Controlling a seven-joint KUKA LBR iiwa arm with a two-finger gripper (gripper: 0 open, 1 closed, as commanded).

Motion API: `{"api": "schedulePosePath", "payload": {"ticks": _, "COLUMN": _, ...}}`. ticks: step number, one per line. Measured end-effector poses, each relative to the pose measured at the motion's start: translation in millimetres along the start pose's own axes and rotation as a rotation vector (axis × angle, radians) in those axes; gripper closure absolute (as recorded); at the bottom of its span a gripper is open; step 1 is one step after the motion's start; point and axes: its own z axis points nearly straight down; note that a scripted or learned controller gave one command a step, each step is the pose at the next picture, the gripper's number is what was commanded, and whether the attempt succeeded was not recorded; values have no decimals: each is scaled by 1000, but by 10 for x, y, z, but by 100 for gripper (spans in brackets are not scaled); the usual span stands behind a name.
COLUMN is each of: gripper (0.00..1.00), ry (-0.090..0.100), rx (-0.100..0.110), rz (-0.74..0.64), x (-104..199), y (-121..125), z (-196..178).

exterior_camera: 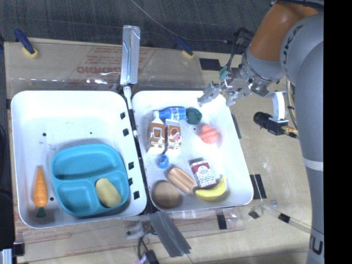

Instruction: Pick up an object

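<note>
Two white bins [22, 120] sit side by side on the bench. Above the right bin's far right corner hangs the gripper [217, 95], fingers spread and grasping nothing. Below it lie a green ball [193, 115], a peach [209, 135] and a banana [213, 191].

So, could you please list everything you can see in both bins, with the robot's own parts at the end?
Bins: 2, white, side by side.
Tray: 1, blue, left bin.
Potato: 1, yellow, in tray's lower right compartment.
Carrot: 1, orange, left of tray.
Cartons: 2, brown and white, right bin.
Bottle: 1, blue, above cartons.
Banana: 1, yellow, right bin's lower right.
Hot dog: 1, tan, left of banana.
Arm: 1, grey with orange band, right side.
Hand: 1, metal, over right bin's upper right corner.
</note>
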Motion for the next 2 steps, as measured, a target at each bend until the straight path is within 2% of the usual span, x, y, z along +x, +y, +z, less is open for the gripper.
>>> {"api": "schedulePosePath", "payload": {"ticks": 1, "gripper": 0, "ry": -2, "rx": -7, "rz": -18, "x": 47, "y": -134, "z": 1219}}
{"api": "schedulePosePath", "payload": {"ticks": 2, "gripper": 0, "ry": -1, "rx": 2, "rz": 72, "x": 215, "y": 143, "z": 1434}}
